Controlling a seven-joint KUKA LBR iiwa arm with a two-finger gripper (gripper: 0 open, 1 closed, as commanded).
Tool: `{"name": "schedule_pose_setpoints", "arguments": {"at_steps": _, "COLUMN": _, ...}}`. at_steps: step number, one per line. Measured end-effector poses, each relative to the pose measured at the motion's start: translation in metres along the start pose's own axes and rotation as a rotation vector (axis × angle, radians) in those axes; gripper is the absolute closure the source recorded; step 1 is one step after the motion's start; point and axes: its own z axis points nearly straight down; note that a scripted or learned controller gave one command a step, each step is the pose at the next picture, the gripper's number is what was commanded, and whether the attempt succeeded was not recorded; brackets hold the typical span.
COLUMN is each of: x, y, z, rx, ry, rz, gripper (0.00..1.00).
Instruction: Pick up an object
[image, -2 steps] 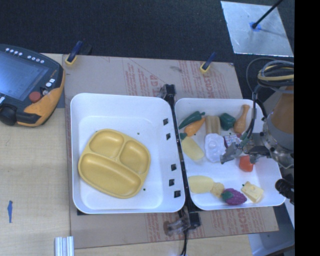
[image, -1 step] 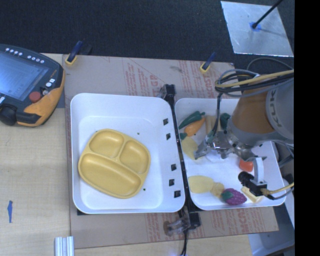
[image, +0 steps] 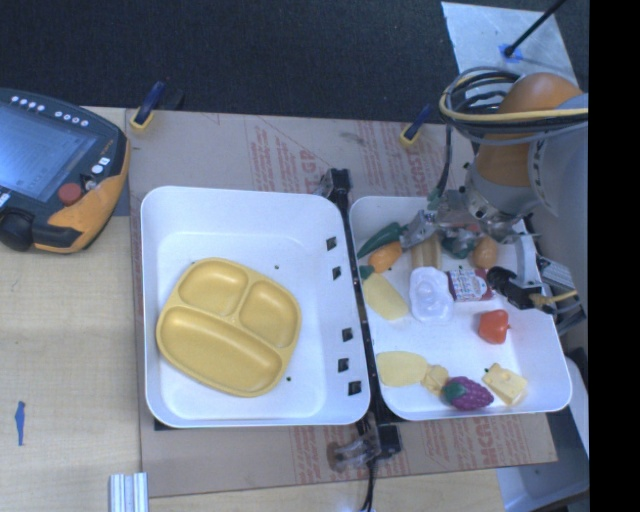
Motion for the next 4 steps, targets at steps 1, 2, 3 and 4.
{"name": "schedule_pose_setpoints", "arguments": {"at_steps": 1, "x": 0.060, "y": -0.102, "z": -0.083, "rx": 0.015, "ry": 0.007, "rz": 0.000, "gripper": 0.00}}
{"name": "schedule_pose_setpoints", "arguments": {"at_steps": 2, "x": 0.087, "y": -0.061, "z": -0.079, "rx": 0.008, "ry": 0.003, "rz": 0.000, "gripper": 0.00}}
{"name": "schedule_pose_setpoints", "arguments": {"at_steps": 3, "x": 0.090, "y": 0.006, "z": -0.079, "rx": 0.005, "ry": 0.002, "rz": -0.001, "gripper": 0.00}}
{"name": "schedule_pose_setpoints", "arguments": {"at_steps": 4, "x": 0.119, "y": 0.010, "z": -0.079, "rx": 0.008, "ry": 0.003, "rz": 0.001, "gripper": 0.00}}
